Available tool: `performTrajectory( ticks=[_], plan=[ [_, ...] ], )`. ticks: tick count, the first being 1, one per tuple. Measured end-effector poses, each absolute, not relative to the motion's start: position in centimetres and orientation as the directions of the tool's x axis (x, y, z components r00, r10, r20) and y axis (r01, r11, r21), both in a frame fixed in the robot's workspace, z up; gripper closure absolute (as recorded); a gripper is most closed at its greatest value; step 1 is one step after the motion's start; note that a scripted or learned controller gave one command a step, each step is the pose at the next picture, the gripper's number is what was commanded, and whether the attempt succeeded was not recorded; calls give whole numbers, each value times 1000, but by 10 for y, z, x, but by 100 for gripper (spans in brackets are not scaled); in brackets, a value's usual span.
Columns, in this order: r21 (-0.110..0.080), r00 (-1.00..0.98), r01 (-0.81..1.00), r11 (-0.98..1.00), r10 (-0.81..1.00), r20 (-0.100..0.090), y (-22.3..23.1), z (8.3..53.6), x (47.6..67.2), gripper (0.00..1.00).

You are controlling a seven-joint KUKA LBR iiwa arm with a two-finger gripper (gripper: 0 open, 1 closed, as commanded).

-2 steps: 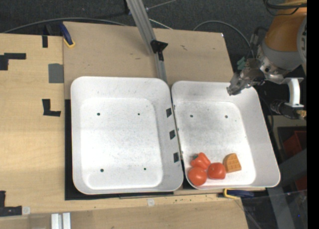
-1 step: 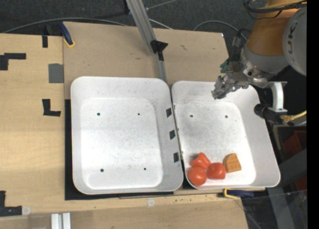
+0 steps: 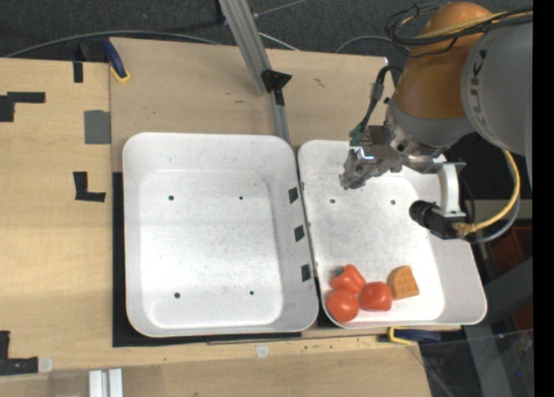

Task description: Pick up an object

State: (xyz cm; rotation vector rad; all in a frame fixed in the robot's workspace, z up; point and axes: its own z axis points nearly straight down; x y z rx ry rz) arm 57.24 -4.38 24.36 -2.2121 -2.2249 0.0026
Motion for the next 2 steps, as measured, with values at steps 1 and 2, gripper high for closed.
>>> performTrajectory(
  ticks=[1,2],
  plan=[
    [-4,-7,1000,7,1000,2,15,244,549,100],
    [-4,-6,1000,6,1000,1,56,242,535,100]
  ],
)
